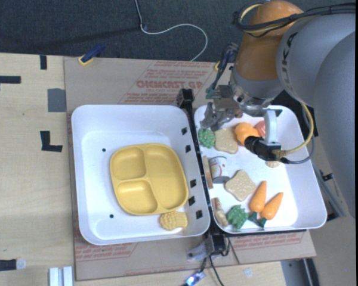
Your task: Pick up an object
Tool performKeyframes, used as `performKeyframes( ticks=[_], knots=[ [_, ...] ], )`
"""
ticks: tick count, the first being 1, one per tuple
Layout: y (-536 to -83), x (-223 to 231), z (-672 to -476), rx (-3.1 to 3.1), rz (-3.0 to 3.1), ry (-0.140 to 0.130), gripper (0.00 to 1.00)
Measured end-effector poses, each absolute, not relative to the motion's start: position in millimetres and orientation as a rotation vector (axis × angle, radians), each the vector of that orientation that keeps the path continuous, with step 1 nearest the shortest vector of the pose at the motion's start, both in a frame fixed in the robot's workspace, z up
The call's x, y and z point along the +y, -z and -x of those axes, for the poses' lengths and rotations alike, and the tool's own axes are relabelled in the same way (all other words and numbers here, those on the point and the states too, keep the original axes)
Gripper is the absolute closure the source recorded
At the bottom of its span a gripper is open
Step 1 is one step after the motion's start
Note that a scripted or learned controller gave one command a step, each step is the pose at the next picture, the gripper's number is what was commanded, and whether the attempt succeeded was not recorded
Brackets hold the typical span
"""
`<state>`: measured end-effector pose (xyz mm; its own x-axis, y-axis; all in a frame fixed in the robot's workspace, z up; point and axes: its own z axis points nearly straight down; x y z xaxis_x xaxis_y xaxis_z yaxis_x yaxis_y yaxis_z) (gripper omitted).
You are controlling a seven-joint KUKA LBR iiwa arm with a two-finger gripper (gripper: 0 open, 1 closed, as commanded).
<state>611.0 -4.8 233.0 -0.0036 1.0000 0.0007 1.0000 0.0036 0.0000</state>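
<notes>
Your gripper point(216, 119) is down in the right bin point(307, 189), near its upper left corner, right above a green broccoli piece point(206, 138) and a tan cracker point(227, 140); honestly you can't tell whether it's apart or together from this angle. An orange ball point(244, 131) sits just beside the cracker. Lower in that bin you've got a slice of toast point(240, 185), two carrots point(266, 200) and another broccoli point(237, 216). Over in the left bin point(89, 159) there's a yellow divided plate point(148, 178) with a corn cob point(173, 220) touching its lower edge.
</notes>
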Motion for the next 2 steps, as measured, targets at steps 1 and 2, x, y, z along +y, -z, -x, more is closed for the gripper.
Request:
performKeyframes(
  ticks=[1, 2],
  knots=[
    [-216.9, -7.2, -613.0, -2.222, 2.219, -0.005, 1.00],
    [-233.9, -12.0, -601.7, -2.223, 2.219, -0.001, 1.00]
  ],
)
